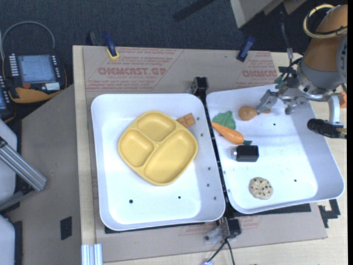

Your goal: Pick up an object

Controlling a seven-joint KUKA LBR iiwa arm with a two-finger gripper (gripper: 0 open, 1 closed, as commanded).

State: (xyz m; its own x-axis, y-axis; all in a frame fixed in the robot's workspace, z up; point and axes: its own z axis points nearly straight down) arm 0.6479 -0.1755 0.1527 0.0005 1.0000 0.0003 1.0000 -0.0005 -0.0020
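In the right bin (309, 164) lie a small tan rounded object (247, 113), an orange carrot (228, 131) with a green leaf (223, 118), a black block (246, 153) and a chocolate-chip cookie (260, 187). My gripper (277, 106) hangs over the bin's far side, just right of the tan object. Its two fingers are spread open with nothing between them. The left finger (265, 103) ends close to the tan object; whether they touch is unclear.
The left bin (110, 197) holds a yellow divided plate (158, 147) and a small brown block (186, 120) at the plate's far right edge. A black divider (212, 148) runs between the bins. The arm's orange band (326, 43) rises at the upper right.
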